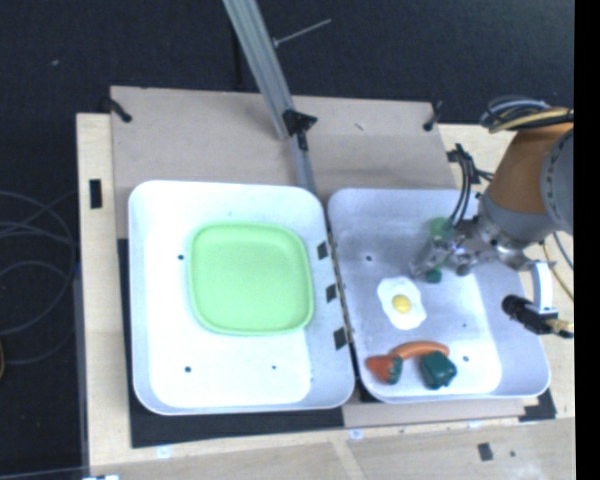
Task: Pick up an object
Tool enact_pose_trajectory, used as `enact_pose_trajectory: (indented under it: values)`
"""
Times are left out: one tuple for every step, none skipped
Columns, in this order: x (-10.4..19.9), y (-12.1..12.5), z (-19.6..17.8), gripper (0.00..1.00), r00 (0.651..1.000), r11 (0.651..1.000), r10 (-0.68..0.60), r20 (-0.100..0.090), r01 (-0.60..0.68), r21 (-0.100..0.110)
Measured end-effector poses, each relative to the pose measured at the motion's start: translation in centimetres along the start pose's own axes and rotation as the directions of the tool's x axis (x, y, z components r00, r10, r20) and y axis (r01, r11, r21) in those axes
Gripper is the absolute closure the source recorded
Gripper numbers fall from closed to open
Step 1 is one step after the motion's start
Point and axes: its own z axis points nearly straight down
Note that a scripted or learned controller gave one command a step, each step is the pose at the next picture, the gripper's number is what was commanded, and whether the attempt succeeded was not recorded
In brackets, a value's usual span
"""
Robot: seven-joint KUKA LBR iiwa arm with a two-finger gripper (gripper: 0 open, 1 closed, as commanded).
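Broadly, left to right:
Left bin: holds 1 pale green plate, lying flat near the middle.
Right bin: holds 4 small toys.
Orange-red piece: near the front wall, touching the sausage's left end.
Fried egg: flat, mid-bin, apart from the others; thin and probably light, best pinched across its edge.
Sausage: a slim orange stick, likely stiff and slick; grip across the middle.
Green block: just in front of the sausage, chunky, the easiest hold.
Gripper: low over the bin's back half, beyond the egg.
Jaws: blurred, cannot tell how wide, nor whether anything is held.
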Motion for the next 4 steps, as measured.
enact_pose_trajectory:
  values:
    - [-0.1, 0.1, -1.3, 1.0, 1.0, 1.0, 0.001, 0.001, -0.001, -0.005]
    - [-1.1, -0.2, -6.8, 1.0, 1.0, 1.0, 0.0, 0.001, 0.0, -0.008]
    - [-0.6, -0.9, -11.7, 1.0, 1.0, 1.0, 0.0, 0.001, 0.0, -0.008]
    - [-0.9, -0.6, -16.0, 1.0, 1.0, 1.0, 0.0, 0.001, 0.0, -0.007]
